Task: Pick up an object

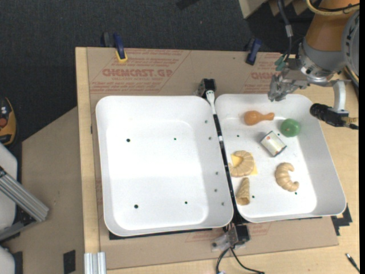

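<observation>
Approach over the right bin point(325, 170)
The gripper point(278, 93) hangs empty above the bin's far edge, fingers seemingly near-closed; the nearest object, a toy drumstick point(258, 117), lies below, needing a descent.

Even, fairly bright overhead light. The two white bins point(154, 158) are close to blown out, with mild glare on their floors and little surface detail. Shadows are soft and short, falling toward six o'clock beneath the bin rims. The dark floor point(85, 10) at eleven o'clock is dim and grainy. Focus is slightly soft throughout.
</observation>
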Available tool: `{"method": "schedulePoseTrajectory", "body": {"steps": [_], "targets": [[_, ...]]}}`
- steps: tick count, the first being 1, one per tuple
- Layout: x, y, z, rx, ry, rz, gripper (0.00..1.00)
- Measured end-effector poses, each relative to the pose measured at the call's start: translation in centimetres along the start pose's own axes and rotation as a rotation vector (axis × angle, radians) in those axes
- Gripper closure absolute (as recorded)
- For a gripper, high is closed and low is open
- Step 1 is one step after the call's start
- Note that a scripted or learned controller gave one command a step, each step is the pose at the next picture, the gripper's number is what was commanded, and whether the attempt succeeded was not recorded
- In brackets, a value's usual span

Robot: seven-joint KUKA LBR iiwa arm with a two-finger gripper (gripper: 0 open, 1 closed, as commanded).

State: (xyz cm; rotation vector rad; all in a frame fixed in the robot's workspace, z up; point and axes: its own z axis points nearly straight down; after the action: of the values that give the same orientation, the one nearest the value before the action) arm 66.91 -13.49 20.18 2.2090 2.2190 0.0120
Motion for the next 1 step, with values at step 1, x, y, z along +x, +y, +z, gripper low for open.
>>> {"method": "schedulePoseTrajectory", "body": {"steps": [1], "targets": [[15.25,-0.05,-4.73,0.004,0.007,-0.011,1.00]]}}
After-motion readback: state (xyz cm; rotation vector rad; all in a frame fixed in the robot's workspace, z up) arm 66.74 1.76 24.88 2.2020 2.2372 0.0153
